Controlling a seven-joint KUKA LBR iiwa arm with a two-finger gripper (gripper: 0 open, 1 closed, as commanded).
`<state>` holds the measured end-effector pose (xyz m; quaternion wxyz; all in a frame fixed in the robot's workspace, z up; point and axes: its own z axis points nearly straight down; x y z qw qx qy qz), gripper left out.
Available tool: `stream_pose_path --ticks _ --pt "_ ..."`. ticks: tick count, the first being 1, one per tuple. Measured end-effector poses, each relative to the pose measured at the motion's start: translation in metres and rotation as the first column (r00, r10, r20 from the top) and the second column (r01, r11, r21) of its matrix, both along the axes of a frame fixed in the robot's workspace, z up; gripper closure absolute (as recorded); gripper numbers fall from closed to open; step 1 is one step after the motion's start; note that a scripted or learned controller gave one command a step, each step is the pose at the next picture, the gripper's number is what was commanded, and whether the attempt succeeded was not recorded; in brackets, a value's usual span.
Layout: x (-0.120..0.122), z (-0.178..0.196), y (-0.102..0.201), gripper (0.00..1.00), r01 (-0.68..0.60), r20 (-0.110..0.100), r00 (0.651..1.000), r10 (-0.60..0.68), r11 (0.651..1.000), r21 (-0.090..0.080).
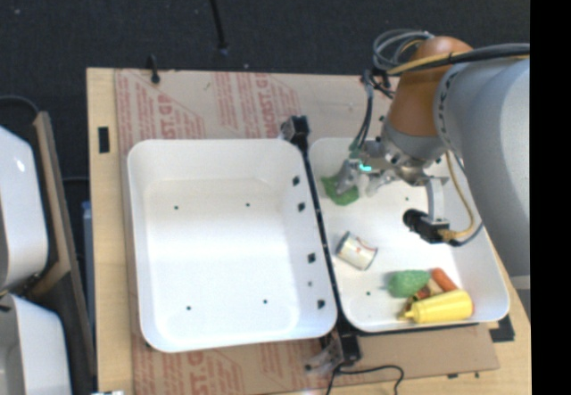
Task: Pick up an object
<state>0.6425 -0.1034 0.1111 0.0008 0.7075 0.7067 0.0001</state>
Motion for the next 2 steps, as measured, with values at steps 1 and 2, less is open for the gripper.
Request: stream_pose_path --ticks 1,2 --pt "0.0033 -0.0106 0.0043 0.0 0.0 -0.001 1.0 0.0 1.0 0.0" --pt "-0.0008 -0.0102 0.0043 0.0 0.0 -0.001 1.0 0.0 1.0 0.0"
